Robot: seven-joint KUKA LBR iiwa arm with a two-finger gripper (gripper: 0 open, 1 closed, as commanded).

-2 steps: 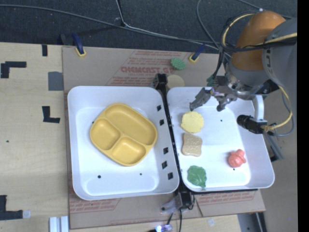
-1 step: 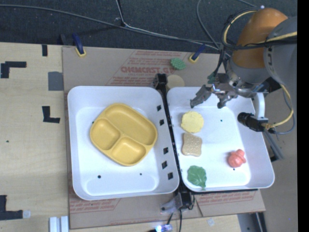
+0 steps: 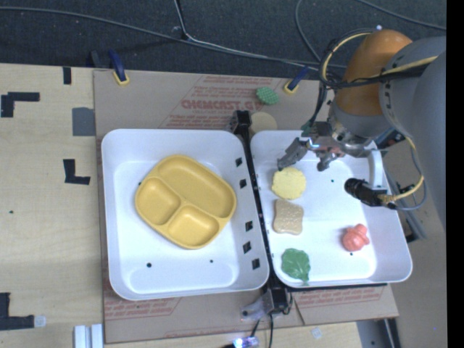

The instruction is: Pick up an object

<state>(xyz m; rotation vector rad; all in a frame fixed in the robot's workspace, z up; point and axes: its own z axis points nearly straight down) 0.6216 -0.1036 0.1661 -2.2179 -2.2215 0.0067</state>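
Yellow round toy food lies in right bin, just above tan bread slice. Gripper hangs just up-right of yellow piece, fingers spread, pinching nothing. Yellow piece roughly round, no clear long axis; short drop down-left reaches it.

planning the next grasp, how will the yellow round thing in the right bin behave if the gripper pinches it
The yellow piece looks flat and low, so it probably won't roll or tip. Its bumpy rim hints at light moulded toy food, likely stiff. Lying flat in the right bin, it may slide instead of lifting.
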